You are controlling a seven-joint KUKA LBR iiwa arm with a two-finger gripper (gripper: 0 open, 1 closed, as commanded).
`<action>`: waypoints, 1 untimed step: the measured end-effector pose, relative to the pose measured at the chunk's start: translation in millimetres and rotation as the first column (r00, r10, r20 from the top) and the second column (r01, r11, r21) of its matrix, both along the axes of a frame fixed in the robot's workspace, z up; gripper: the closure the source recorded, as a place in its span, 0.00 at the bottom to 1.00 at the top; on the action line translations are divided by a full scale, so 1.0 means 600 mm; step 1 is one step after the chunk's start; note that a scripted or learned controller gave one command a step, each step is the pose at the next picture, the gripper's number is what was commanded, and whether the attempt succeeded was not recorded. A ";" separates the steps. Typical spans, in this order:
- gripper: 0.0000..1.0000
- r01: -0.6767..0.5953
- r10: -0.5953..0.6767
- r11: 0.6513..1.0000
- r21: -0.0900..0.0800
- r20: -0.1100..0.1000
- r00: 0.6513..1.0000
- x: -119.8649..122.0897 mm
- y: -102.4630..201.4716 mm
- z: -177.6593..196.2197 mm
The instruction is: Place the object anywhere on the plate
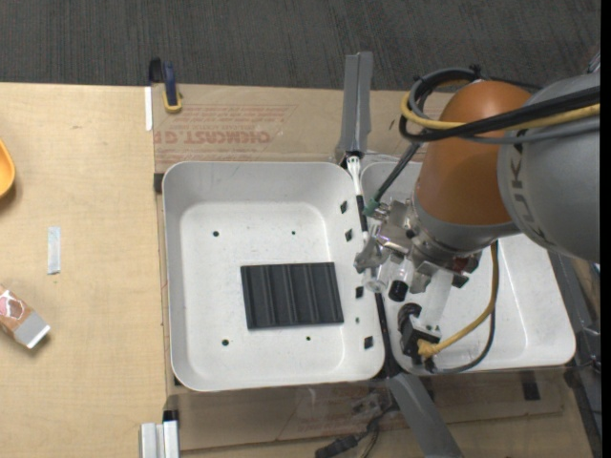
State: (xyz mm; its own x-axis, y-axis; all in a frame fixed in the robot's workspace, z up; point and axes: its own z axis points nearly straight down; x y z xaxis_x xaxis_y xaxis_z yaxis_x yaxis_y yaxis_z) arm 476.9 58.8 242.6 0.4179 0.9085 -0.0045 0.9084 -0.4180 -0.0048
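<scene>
A black ribbed rectangular plate (291, 294) lies flat in the middle of the left bin (181, 256), slightly toward its front. My gripper (389, 267) hangs under the orange wrist band (473, 151), over the left side of the right bin (539, 332) and close to the divide between the two bins. It is right of the plate, not above it. The arm's bulk covers the gripper's tips and the bin floor beneath them.
A yellow cable (468, 330) and black hoses loop off the wrist over the right bin. A cardboard sheet (229, 127) with a blue clamp (169, 84) lies behind the left bin. Small items sit on the bench at far left: a grey strip (53, 251) and a wrapped packet (21, 319).
</scene>
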 end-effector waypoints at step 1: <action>1.00 -0.037 0.037 0.999 -0.001 0.002 0.999 0.001 0.093 0.040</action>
